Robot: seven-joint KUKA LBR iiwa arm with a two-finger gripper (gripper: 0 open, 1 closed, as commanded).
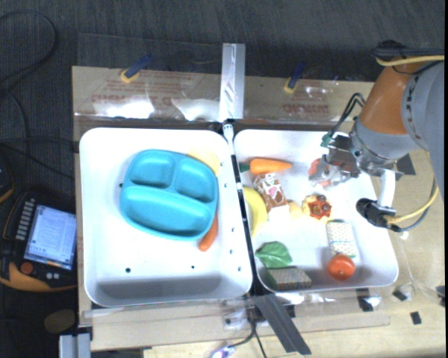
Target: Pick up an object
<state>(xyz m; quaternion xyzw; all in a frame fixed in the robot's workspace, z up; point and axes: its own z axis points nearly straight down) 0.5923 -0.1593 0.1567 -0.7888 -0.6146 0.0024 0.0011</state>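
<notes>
- You've got the gripper (pixel 330 166) low over the upper right part of the right bin (pixel 381 263), arm reaching in from the right, orange band above the wrist
- You can't tell how wide it's open or whether it has hold of anything; the tip is a blur of grey metal with a reddish bit against it
- Nearest pickable thing: a small red-and-yellow object (pixel 317 206), just below the gripper tip, close to it but apart
- Orange carrot (pixel 269 165) lies left of the gripper near the bin's top left, pointing right toward it
- Printed snack packet (pixel 272 190) sits below the carrot, yellow banana (pixel 256 208) beside it at the divider
- White patterned can (pixel 341 237) lies below the gripper, with a red tomato (pixel 342 266) touching its lower end
- Green leaf (pixel 274 254) and brown block (pixel 289 278) at the bin's lower left, well apart from the gripper
- Left bin (pixel 104 259) holds a blue sectioned tray (pixel 168 192), an orange piece (pixel 208 236) at its lower right edge and a yellow thing (pixel 206 157) peeking out behind its top right
- Tablet (pixel 48 236) on the floor to the left of the bench
</notes>
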